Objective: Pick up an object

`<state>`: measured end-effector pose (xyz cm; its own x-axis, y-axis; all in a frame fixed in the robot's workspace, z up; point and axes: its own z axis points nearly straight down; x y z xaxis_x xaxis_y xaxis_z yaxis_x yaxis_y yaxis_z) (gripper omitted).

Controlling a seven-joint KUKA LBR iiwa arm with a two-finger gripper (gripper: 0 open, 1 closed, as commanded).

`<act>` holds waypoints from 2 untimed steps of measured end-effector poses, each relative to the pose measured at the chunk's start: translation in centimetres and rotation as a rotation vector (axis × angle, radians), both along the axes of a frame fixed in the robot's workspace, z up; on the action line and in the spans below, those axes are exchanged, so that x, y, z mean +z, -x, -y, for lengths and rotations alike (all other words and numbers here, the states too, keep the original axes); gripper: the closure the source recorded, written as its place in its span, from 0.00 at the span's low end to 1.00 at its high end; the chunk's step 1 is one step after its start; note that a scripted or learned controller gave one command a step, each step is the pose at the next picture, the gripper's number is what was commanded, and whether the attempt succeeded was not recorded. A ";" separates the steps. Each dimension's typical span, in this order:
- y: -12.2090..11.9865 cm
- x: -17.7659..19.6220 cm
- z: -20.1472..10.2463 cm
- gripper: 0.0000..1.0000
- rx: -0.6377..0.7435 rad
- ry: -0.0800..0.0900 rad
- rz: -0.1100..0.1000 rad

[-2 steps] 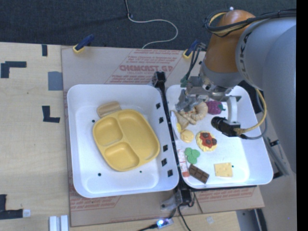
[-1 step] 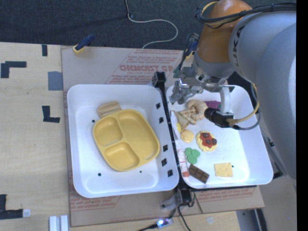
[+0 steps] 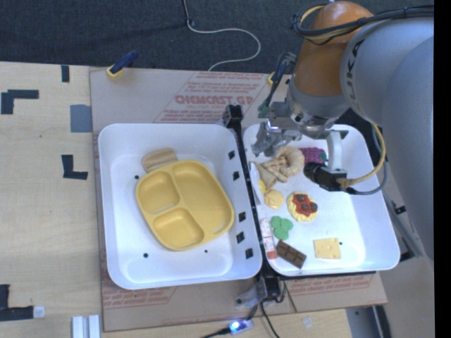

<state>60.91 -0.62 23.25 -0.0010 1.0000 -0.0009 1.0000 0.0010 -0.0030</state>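
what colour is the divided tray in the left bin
Yellow. The tray lies in the left bin, seen plainly in the camera view.

A pale wooden bench (image 3: 42, 210) with black markings carries a flat brown cardboard sheet (image 3: 204, 97). Two shallow white plastic bins sit side by side on the cardboard: the left bin (image 3: 116, 189), the right bin (image 3: 366, 238).

Tray (image 3: 184, 204) in left bin (image 3: 116, 189); food pieces (image 3: 303, 206) in right.
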 end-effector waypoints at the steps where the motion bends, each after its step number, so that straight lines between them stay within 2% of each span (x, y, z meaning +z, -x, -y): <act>1: -0.2 -1.9 -0.8 1.00 0.000 0.000 -0.001; 2: -0.1 -1.9 -0.5 1.00 0.000 0.001 0.000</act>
